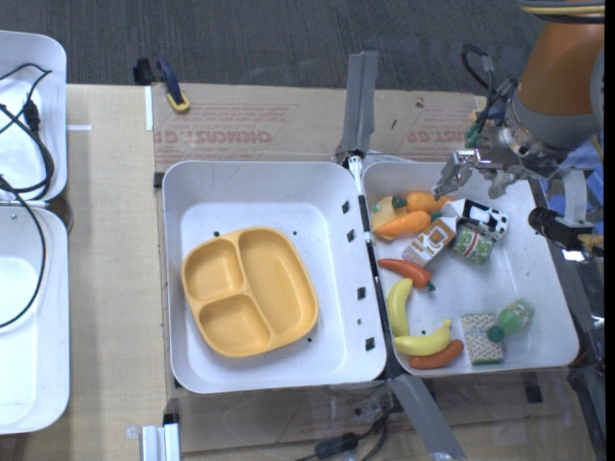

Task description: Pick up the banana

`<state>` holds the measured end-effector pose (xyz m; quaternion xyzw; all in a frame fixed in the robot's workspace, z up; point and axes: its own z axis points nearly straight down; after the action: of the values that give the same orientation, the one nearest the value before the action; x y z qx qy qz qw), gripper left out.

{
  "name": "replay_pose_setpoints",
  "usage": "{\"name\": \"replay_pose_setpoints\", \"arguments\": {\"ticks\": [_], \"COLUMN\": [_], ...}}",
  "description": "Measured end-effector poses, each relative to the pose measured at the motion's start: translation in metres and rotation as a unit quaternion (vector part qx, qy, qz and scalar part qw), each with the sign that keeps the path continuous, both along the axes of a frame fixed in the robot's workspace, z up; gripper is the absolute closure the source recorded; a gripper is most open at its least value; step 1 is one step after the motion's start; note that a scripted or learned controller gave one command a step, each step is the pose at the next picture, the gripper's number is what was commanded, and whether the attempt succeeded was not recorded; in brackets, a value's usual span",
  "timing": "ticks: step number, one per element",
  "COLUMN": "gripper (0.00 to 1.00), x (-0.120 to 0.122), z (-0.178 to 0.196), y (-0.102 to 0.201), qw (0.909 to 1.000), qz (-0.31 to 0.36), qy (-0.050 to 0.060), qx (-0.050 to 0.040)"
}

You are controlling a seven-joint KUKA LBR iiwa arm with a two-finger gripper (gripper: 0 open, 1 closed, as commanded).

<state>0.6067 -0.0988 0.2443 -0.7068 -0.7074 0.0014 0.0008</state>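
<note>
Clearly the approach step: the pincer (459,174) hovers open and holding nothing at the right bin's (550,257) far edge. The banana (411,327) lies near the front. Next it must cross there and descend.

- Left bin (183,286): white, shallow; it holds a yellow divided plate (250,290) with three compartments.
- Right bin (538,286): white, alongside the first.
- In it, on my side: two orange carrots (408,214), a red pepper (405,270), a small carton (430,242), a green can (473,243), a green bottle (509,319), a sponge (480,338).
- Surface (106,257): pale wood with cardboard sheet (250,128) behind the bins.
</note>
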Motion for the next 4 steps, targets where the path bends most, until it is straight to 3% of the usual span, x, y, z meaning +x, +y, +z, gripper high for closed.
{"name": "replay_pose_setpoints", "arguments": {"ticks": [1, 2, 3, 4], "gripper": [0.0, 0.0, 0.0, 0.0], "x": [-0.046, -0.119, -0.13, -0.13], "z": [-0.072, -0.116, -0.154, -0.154], "y": [0.002, -0.023, -0.018, -0.018], "qw": [0.9998, 0.9973, 0.9957, 0.9957], "qz": [-0.017, -0.073, 0.093, 0.093], "qy": [0.0, 0.001, 0.0, 0.0], "qx": [0.0002, 0.0005, 0.0012, 0.0011]}}
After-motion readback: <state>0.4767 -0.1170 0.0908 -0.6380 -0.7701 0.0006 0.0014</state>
